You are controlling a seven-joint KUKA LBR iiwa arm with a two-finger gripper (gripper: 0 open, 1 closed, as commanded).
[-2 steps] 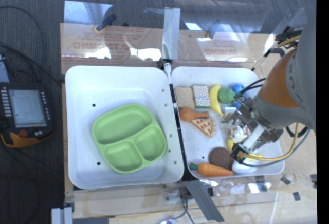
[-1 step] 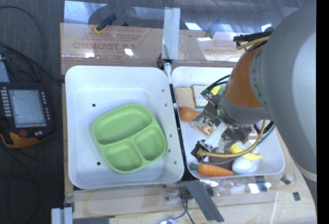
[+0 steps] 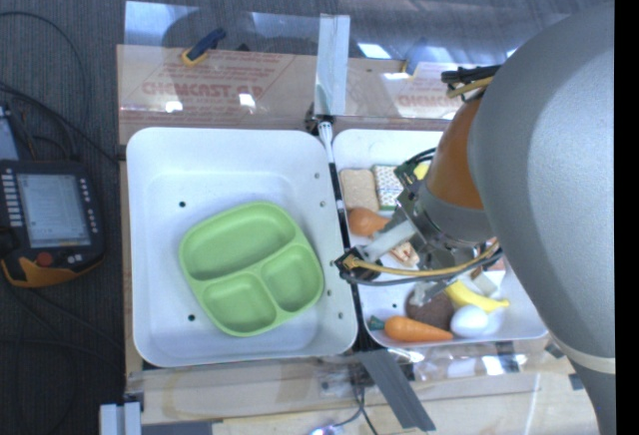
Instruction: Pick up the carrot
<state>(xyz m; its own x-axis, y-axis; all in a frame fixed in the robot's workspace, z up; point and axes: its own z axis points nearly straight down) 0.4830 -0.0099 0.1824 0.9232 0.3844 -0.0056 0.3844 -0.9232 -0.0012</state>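
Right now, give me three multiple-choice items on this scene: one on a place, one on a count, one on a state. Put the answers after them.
1. Where does the carrot lie?
A. On the green plate
B. In the right bin, near its front edge
C. On the floor

2. How many compartments does the green plate have?
A. Three
B. Five
C. One

3. How does the green plate sit?
A. Flat in the left bin
B. Leaning upright against a wall
C. Upside down in the right bin

Answers: 1 B, the orange carrot rests in the right bin beside a white egg. 2 A, two ridges split it into three wells. 3 A, it lies face up on the bin floor.
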